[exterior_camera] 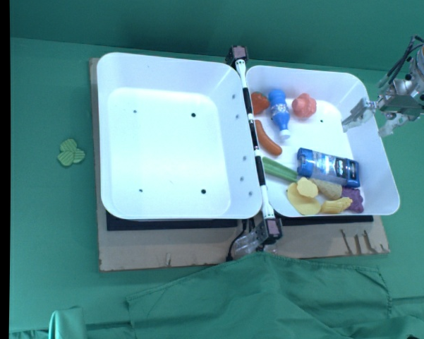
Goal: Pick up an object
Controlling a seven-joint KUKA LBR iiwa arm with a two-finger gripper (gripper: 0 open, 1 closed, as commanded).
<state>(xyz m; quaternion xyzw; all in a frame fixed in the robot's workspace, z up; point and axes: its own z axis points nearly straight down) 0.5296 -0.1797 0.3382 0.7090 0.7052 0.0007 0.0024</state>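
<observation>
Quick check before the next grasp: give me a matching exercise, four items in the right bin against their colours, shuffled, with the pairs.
Things:
1. bottle
2. sausage
3. deodorant stick
4. stalk

Colours:
A. green
B. dark blue with a silver label
C. orange-red
D. blue with a white cap

Pairs: 1-D, 2-C, 3-B, 4-A.

All four lie in the right bin. The gripper hangs over that bin's right rim, with nothing between its fingers.
</observation>
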